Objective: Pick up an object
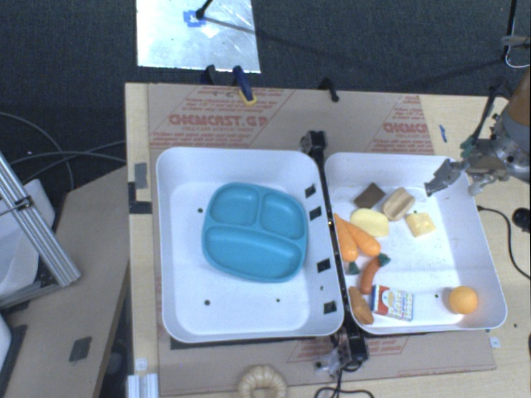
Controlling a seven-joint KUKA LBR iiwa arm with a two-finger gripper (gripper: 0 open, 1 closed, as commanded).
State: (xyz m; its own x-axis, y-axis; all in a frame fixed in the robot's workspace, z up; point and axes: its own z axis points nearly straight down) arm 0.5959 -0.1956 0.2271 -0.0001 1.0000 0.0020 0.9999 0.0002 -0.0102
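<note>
- Two white bins side by side on bench (pixel 207 106): left bin (pixel 178 222) with blue divided tray (pixel 255 230) near centre; right bin (pixel 477 247) with all the loose toy food.
- Cluster in right bin's left half, against divider (pixel 328 222): brown block (pixel 369 195), bread roll (pixel 398 203), yellow lemon-like piece (pixel 369 221), cheese wedge (pixel 420 224), two carrots, small carton (pixel 392 303).
- Larger carrot (pixel 358 236): long axis diagonal, upper-left to lower-right, just beside divider, touching yellow piece.
- Smaller carrot (pixel 371 274): long axis upper-right to lower-left, green end up near larger carrot.
- Bread roll tilted, long axis lower-left to upper-right, just beside brown block.
- Orange ball (pixel 462 299) alone in near-right corner, well apart from cluster, close to bin wall.
- Gripper (pixel 440 179) at right bin's far-right corner, above rim, reaching in from right; nothing seen between fingers; open or closed, cannot tell at this angle.
- Open floor: wide bare strip through right bin's middle and right side, between cheese wedge and orange ball.
- Tight spots: carrots and carton crowded along divider wall, little side room.
</note>
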